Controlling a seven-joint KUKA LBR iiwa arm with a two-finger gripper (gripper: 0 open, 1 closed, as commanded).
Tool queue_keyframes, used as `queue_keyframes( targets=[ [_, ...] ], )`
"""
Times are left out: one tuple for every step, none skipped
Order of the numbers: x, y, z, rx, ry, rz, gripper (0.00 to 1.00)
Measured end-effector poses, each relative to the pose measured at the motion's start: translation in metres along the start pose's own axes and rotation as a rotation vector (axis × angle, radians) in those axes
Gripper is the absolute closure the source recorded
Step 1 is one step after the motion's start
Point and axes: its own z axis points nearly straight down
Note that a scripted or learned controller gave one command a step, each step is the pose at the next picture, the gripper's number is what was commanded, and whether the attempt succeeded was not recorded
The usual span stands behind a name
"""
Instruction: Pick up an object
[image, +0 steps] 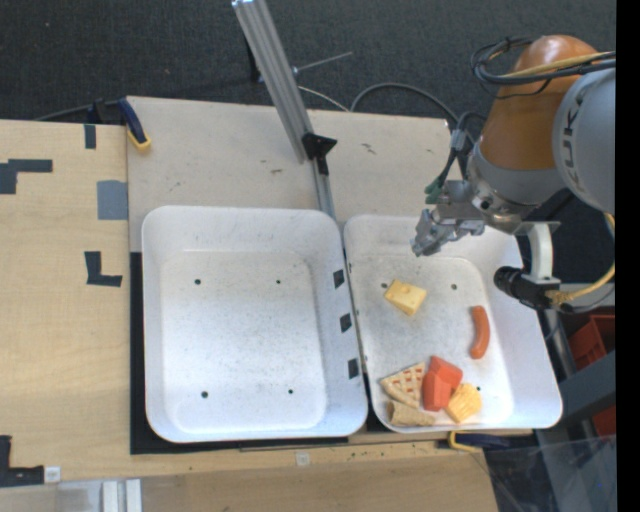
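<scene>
In the right bin (520, 405) lie a pale yellow cheese block (405, 297), an orange-red sausage (480, 331), and a cluster at the front: a waffle piece (405, 385), a red-orange chunk (441, 382) and a yellow piece (464, 403). My gripper (432, 240) hangs over the bin's far edge, up and to the right of the cheese block and apart from it. Nothing shows between its fingertips.
The left bin (160, 330) lies beside the right one with black clips along the shared wall. A slanted metal pole (285, 90) rises behind the bins. Cables trail on the bench at the back. The arm's grey body and orange band (540, 90) loom at upper right.
</scene>
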Motion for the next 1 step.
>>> queue_keyframes(
  targets=[
    [0.0501,0.0127,0.0087,0.001,-0.001,0.001,1.00]
  ],
)
